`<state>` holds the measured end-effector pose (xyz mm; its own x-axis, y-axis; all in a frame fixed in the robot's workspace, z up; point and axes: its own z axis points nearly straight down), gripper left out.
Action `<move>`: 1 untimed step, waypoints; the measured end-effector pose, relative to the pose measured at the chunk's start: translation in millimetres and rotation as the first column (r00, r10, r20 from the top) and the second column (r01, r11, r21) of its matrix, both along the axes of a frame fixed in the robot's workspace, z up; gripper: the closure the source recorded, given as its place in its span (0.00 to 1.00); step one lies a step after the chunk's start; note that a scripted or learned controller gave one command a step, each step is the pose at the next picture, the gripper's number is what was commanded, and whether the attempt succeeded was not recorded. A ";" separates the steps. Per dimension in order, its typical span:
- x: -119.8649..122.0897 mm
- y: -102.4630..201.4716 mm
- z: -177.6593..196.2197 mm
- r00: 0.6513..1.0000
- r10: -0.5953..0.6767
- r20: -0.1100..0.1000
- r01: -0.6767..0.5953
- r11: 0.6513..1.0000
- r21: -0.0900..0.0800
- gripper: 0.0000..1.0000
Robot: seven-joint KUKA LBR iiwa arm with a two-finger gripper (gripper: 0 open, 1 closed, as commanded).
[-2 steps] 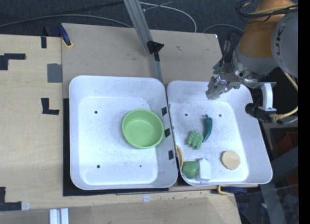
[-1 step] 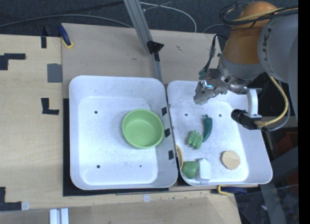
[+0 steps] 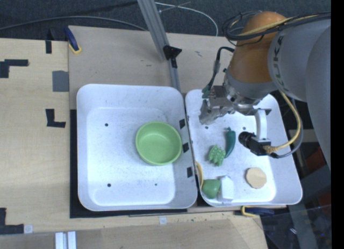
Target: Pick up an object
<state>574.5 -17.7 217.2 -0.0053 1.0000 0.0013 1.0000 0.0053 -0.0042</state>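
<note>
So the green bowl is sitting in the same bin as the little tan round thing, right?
Not quite. The camera view shows the green bowl in the left bin, while the little tan round thing lies in the right bin, near its front right corner. The two are in different bins, side by side.

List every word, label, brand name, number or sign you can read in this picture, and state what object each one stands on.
"KU": dark upright letters on the grey arm beside the orange band; the remainder of the word is cut off and blurred.
No readable text shows on the green bowl, the right bin, the left bin or the hand.
</note>
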 end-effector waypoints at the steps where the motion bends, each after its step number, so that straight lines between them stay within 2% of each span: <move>1: -23.8 56.2 -2.0 1.000 0.002 0.000 -0.002 1.000 0.000 1.00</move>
<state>550.7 38.5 215.2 -0.0070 1.0000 0.0016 1.0000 0.0070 -0.0045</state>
